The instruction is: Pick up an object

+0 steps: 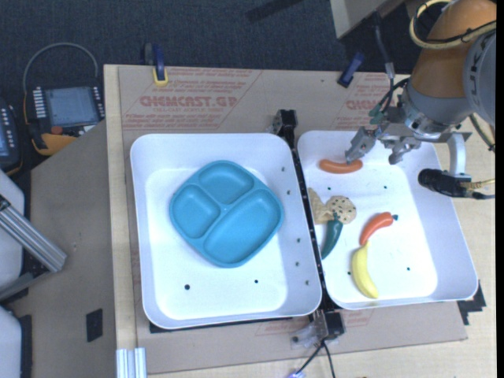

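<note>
Camera view, looking down at a slant on two white bins side by side on a brown bench board.

Left bin: holds one blue divided plate, three compartments, lying flat near the middle of the bin.

Right bin: several toy food items.
- orange hot dog sausage, lying flat near the far left part of the bin.
- cookie with dark chips, just beside a tan cracker-like piece at the bin's left wall; the two appear to touch.
- green chili pepper, slanted, just below the cookie.
- orange-red carrot-like piece, slanted, right of the pepper.
- yellow banana, nearest the front edge, below the orange-red piece.

Arm: grey with orange band, reaching in from the right over the far end of the right bin. Gripper hangs just right of and above the sausage, fingers spread apart, nothing between them. Left finger sits close to the sausage's right end; whether it touches cannot be told. Right finger is well clear of every item.

Off the bench, far left: a handheld control pendant with a looped cable, on dark floor.
</note>
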You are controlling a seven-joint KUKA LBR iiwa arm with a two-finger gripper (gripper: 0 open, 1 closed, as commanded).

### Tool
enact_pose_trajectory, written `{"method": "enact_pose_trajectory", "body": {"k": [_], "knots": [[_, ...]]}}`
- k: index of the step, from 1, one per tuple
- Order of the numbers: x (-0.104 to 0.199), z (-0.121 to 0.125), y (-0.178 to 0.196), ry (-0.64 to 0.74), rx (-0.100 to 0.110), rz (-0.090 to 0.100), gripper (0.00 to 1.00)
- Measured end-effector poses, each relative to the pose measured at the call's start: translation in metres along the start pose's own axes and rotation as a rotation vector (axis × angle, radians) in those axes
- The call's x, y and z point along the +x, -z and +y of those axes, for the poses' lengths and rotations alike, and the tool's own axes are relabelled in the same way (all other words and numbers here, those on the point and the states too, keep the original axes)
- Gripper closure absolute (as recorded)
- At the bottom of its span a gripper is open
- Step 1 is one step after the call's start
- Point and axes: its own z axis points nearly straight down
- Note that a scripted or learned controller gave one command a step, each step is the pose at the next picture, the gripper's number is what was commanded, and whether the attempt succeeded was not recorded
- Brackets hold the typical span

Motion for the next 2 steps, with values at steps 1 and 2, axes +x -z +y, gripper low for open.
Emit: {"method": "enact_pose_trajectory", "body": {"k": [1,2], "knots": [[0.000,0.003,0.008,0.003,-0.014,-0.002,0.00],[0.002,0.002,-0.056,0.003,-0.008,-0.001,0.00]]}}
